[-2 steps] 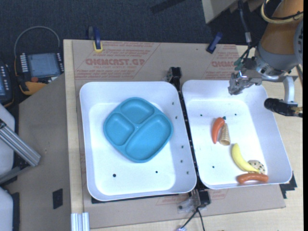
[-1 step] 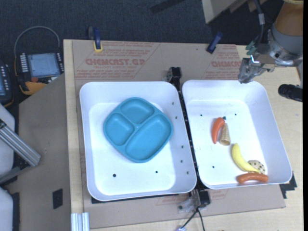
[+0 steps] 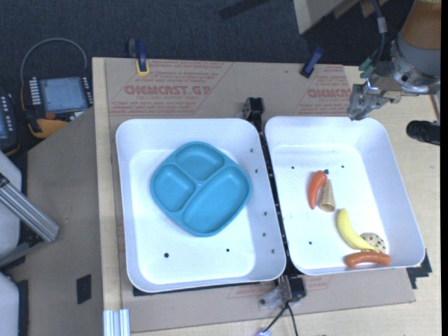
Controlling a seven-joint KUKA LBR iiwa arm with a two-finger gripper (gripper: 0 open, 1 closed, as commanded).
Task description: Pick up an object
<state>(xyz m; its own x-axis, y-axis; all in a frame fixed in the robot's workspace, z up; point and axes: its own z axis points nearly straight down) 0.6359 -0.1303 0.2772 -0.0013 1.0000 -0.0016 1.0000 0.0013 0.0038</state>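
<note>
The two-finger gripper (image 3: 360, 109) is seen poised above the right white bin's (image 3: 392, 161) far rim, clear of everything; whether its fingers are parted cannot be told. A curved yellow toy banana (image 3: 350, 230) lies near the front, ungrasped.

"CHEMCAST GP" on brown board (image 3: 168, 88)

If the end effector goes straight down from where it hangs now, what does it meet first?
Probably the far rim of the right bin, or the bench beside it; the end effector sits over that top edge. Depth is unclear. The carrot lies well nearer.
</note>
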